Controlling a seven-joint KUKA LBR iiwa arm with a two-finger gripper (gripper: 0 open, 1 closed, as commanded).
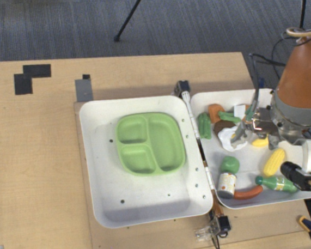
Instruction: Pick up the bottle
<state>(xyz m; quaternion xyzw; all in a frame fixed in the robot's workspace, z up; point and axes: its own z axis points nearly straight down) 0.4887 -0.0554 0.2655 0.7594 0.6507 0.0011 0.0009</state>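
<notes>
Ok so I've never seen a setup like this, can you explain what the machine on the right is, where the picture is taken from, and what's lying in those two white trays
One camera, fixed above a wooden bench, looks down at a slant. The grey and orange shape on the right is a robot arm reaching in; its gripper, a two-finger claw, hangs over the right bin. I can't tell whether anything is between its fingers.

The left bin holds a green divided plate. The right bin holds small toy foods and containers: a green bottle with a yellow label near the front edge, a corn cob, a reddish sausage, a small can and some green vegetables. The bottle is what the arm is meant to pick up; it is lying untouched.
</notes>
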